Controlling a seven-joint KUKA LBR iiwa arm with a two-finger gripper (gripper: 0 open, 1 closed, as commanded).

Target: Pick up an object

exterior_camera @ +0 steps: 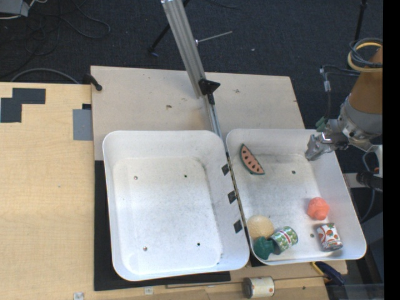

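Note:
The right bin point(294, 186) holds several small objects. A watermelon slice toy point(251, 160) lies near its back left. An orange ball point(317, 208) sits toward the right wall. Along the front edge lie a cream round piece point(260, 225), a dark green piece point(265, 248), a green-striped can point(284, 238) and a red-and-white can point(329, 236). My gripper point(315, 147) hangs over the bin's back right corner, well apart from every object, with nothing visibly held.
The left bin point(165, 205) lies beside the right one, split from it by a clipped divider point(230, 186). A slanted aluminium post point(187, 45) rises behind the bins. A small cylinder point(258, 287) lies on the bench in front.

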